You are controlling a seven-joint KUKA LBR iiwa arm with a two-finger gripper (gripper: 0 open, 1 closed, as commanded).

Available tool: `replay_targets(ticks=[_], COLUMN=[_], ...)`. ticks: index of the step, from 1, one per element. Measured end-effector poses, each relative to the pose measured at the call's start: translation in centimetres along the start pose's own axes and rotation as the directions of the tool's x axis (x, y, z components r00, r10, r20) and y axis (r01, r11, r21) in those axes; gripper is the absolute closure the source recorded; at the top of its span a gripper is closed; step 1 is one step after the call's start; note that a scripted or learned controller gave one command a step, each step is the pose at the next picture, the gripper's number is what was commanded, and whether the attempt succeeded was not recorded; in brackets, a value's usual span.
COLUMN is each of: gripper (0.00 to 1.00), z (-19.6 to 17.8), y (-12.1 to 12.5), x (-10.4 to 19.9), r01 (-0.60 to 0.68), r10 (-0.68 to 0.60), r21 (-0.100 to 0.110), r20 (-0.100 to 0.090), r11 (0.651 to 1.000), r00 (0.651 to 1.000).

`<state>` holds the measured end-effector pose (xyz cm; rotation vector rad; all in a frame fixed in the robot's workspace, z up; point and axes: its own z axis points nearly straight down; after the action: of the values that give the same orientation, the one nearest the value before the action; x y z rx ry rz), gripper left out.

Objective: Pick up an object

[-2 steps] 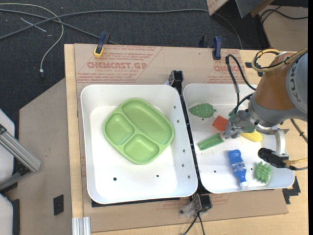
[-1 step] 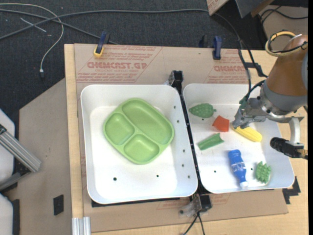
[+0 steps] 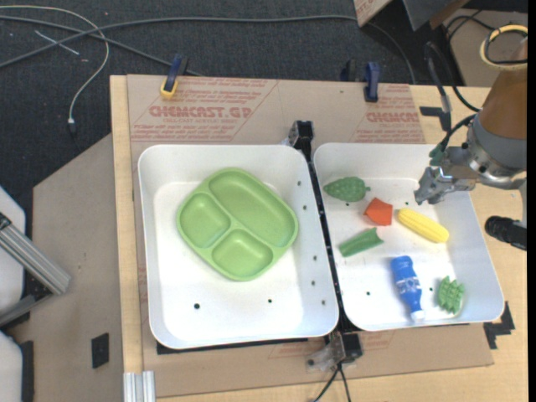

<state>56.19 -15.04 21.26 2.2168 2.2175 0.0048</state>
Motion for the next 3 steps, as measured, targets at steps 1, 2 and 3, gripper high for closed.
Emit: replay_targets(ticks=[1,2,3], gripper=[1.0,1.0,1.0], z=[-3.5,-2.2,-2.5], y=[0.1,1.3,3.4], x=[0.0,5.6,10.5], r01=[0.001,0.005,0.006], r10=[-0.001,-0.005,-0.006], r21=[0.002,0.009,0.003], r20=[-0.001,-0.005,-0.004], r11=[1.0,1.0,1.0], r00=[1.0,1.0,1.0])
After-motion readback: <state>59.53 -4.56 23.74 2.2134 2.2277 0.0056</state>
